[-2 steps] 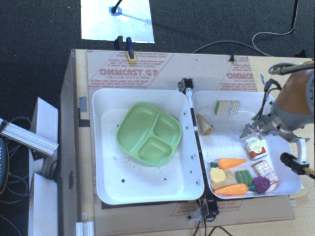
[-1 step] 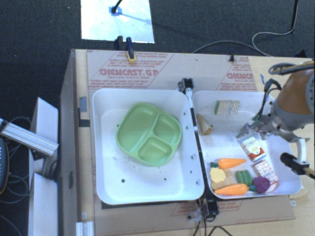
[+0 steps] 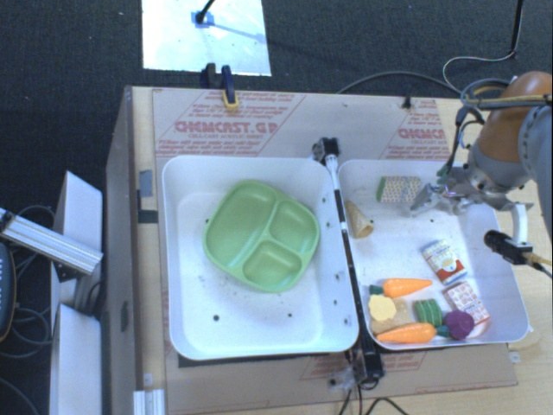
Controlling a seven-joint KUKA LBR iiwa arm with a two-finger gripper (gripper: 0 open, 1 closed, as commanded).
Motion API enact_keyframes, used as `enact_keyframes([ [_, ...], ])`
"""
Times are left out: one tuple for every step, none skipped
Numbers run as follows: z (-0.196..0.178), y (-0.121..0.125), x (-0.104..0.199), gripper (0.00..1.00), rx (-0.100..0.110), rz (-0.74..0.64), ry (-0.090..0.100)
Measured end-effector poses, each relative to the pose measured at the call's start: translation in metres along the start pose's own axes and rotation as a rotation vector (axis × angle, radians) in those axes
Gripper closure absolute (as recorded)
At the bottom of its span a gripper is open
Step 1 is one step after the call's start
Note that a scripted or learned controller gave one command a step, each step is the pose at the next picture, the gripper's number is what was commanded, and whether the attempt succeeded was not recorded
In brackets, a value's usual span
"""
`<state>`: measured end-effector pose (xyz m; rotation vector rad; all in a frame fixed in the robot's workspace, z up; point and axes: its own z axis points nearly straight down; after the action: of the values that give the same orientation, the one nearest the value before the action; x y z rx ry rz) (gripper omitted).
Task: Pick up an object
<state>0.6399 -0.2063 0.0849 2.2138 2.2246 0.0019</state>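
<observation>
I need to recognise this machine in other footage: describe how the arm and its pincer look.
The arm is bulky and rounded, grey, with an orange band at its upper end. Thin cables loop along it. The pincer is small, metallic grey, ending in thin fingers. A black part on a white bracket juts from the arm's lower side.

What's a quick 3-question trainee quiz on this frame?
1. True or false: the green divided plate lies in the left bin.
2. How many carrots lie in the right bin?
3. Which item lies nearest the gripper? A) speckled sponge block B) purple piece C) green plate

Key
1. True.
2. Two: upper carrot, lower carrot.
3. A.
</observation>
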Motion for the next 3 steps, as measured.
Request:
enact_keyframes([
  [-0.011,0.001,0.000,1.00,-0.002,-0.004,-0.002],
  [-0.011,0.001,0.000,0.00,-0.002,-0.005,-0.002],
  [-0.022,0.002,-0.001,1.00,-0.006,-0.008,-0.004],
])
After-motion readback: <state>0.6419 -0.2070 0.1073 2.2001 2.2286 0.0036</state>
